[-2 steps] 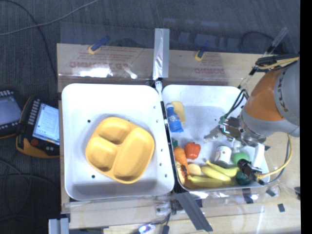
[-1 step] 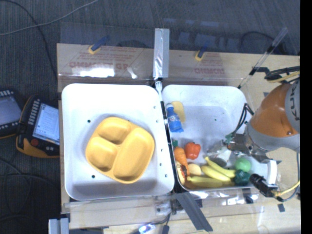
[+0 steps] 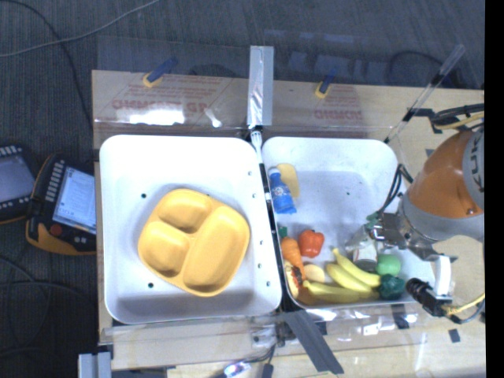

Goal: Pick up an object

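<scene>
Camera view looks down on a pale wooden worktop (image 3: 197, 93) carrying two shallow white bins side by side. At the right bin's (image 3: 339, 164) near-right corner a cluster of toy food lies just beside and partly under the tool (image 3: 376, 239), which hangs at the end of the grey arm with the orange band (image 3: 445, 183). A bunch of yellow plastic bananas (image 3: 346, 278) curves along the bin's near wall, immediately left of and below the tool. A small round green piece (image 3: 388, 264) and a darker green piece (image 3: 391, 287) sit just right of the bananas, close under the wrist. Left of the bananas lie a red plastic pepper with a green stem (image 3: 311, 242), an orange plastic carrot (image 3: 290, 252) against the bin's left wall, and a pale egg-shaped piece (image 3: 314, 272) touching the bananas. Further back, well apart from the tool, a blue and white plastic bottle (image 3: 280, 193) lies beside a pale yellow round piece (image 3: 289, 177).

The tool's metal parts blur together with the items below, so I cannot tell how wide it stands, nor whether it touches anything; nothing is clearly seen within its grasp.

The left bin (image 3: 126, 172) holds a yellow plastic plate with three compartments (image 3: 194, 241), near its middle.
</scene>
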Action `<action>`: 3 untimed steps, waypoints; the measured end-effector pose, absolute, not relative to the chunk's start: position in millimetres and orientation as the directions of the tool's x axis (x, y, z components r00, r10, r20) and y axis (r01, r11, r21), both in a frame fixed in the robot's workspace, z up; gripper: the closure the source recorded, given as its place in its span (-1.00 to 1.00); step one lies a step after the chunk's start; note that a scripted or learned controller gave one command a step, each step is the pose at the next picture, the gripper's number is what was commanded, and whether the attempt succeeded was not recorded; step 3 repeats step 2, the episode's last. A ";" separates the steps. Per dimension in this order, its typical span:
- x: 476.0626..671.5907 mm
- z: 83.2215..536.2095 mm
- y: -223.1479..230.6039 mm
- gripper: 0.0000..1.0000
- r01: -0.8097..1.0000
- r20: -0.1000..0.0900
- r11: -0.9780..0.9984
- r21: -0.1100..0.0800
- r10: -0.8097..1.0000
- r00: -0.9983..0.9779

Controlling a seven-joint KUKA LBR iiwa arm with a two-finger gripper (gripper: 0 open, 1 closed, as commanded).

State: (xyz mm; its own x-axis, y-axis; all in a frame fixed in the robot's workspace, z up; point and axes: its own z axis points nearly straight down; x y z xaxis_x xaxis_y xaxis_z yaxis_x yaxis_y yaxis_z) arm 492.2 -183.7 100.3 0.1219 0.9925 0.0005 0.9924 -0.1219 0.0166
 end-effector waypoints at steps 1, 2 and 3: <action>516.0 207.5 -152.1 1.00 1.000 -0.001 -0.027 -0.002 1.000 0.027; 534.7 219.9 -159.0 1.00 0.999 -0.001 -0.049 -0.002 0.999 0.049; 534.7 219.9 -159.0 1.00 0.999 -0.001 -0.049 -0.002 0.999 0.049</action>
